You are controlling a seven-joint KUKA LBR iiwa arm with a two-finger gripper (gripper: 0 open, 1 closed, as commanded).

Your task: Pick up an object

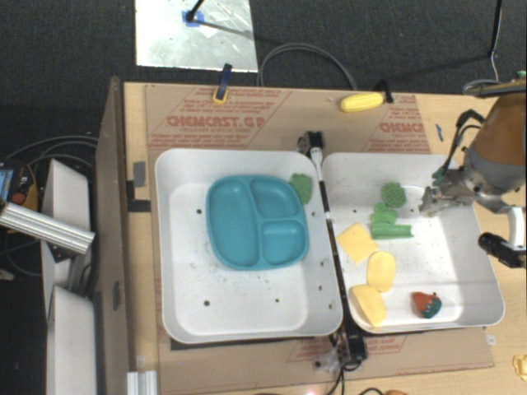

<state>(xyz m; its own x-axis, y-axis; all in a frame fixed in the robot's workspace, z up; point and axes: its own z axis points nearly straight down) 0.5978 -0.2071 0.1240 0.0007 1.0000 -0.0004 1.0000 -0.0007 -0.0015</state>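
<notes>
Starting at the left of the frame, a silver bar [45, 227] and some cables are seen beside the brown surface [272, 113], and a shiny sheet [196, 23] lies on the dark floor at the upper left. On the surface, two shallow white bins are set side by side. The left bin [177, 303] is occupied by a blue divided plate [255, 222], placed slightly above the bin's middle, with a small green object [301, 187] touching the plate's upper right corner, close to the bin's right wall.

A yellow object [361, 101] is seen on the surface above the bins, near the upper middle of the frame.

In the right bin [482, 299], a round green knobbly piece [393, 194] is found in the upper middle, and just below it a green object with a long flat part [387, 227]. Below and left of that, a yellow wedge [356, 243] lies near the bin's left wall; two more yellow pieces [380, 270] [369, 304] follow toward the lower left corner, close together. A small red and green object [426, 304] rests near the bottom edge, apart from the yellow ones.

At the right edge of the frame, the grey arm with its orange band [502, 142] is seen reaching in, and the gripper [440, 196] is positioned over the upper right part of the right bin, right of the knobbly green piece and apart from it. Nothing is seen between the jaws; whether they are open or closed cannot be told.
</notes>
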